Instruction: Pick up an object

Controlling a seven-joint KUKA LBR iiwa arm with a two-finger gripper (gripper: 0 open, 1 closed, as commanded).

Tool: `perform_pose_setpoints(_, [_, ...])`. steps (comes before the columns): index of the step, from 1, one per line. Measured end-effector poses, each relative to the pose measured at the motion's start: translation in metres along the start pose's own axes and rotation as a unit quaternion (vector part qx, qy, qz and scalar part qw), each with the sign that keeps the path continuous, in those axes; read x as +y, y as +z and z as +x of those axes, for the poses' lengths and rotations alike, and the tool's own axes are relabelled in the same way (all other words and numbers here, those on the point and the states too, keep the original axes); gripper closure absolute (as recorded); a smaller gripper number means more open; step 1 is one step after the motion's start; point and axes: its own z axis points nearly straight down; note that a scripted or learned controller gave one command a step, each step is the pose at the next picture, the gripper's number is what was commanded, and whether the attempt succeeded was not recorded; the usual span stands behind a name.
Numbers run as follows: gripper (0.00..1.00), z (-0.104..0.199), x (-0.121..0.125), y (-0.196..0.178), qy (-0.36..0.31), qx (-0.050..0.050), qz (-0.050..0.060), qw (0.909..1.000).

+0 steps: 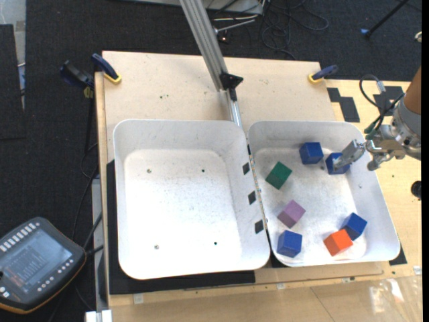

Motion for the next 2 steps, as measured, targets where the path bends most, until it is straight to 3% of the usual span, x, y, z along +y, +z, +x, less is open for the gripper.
perform_pose_setpoints(1, [0.0,0.0,0.001,-0.003,-0.001,-0.001,-0.002,1.0])
perform_pose_setpoints(2, [0.0,0.002,0.0,0.041,0.001,0.0,0.0,1.0])
